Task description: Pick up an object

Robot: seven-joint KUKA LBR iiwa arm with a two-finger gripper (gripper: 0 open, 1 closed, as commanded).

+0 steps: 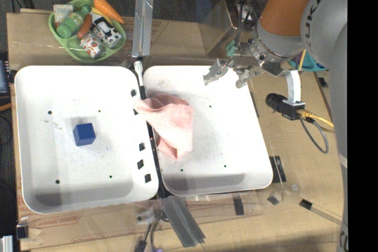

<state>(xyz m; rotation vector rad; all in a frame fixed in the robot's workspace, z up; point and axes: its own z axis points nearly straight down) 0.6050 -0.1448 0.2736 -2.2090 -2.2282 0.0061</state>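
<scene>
Pink cloth lies crumpled at the left side of the right bin, one corner draped over the divider toward the left bin, where I see a blue cube. My gripper hovers over the right bin's far edge, fingers apart, holding nothing. The arm's upper part is cut off.

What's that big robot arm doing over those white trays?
It's trying to pick something up. Its gripper is open and hangs over the top edge of the right tray, holding nothing. A pink cloth lies crumpled in that tray, draped partly over the edge toward the left tray. A blue block sits in the left tray. A green bowl of toy food stands on the bench behind the trays.
</scene>
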